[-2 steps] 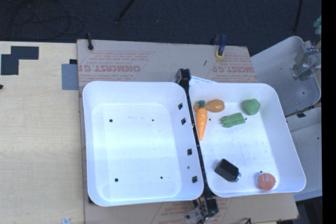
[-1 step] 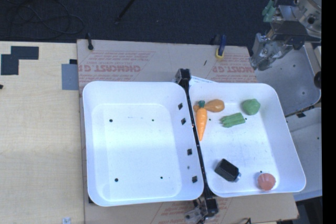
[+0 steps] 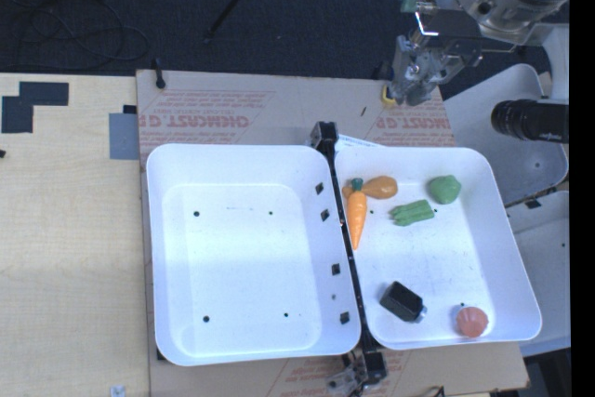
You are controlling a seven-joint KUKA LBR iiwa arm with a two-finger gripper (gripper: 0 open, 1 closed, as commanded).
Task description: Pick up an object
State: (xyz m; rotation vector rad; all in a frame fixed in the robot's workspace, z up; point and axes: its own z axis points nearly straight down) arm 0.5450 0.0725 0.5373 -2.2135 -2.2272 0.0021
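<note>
Left bin [image 3: 177, 200]: white, shallow, on desk [image 3: 65, 246], nothing picked into it.

Right bin [image 3: 507, 237]: all candidate objects lying loose on floor. Carrot [image 3: 356, 217] against divider, orange piece [image 3: 380, 188] just beside it, green oblong [image 3: 412, 213] and green round piece [image 3: 444, 189] toward far side, black block [image 3: 403, 301] and pink ball [image 3: 472, 322] at near edge.

Pincer [image 3: 412, 88]: raised beyond far rim of right bin, well apart from every object. Open or closed: cannot tell. Nothing visible in it.

Judgement: pick not begun; approach, descent, grasp, lift all outstanding.
</note>
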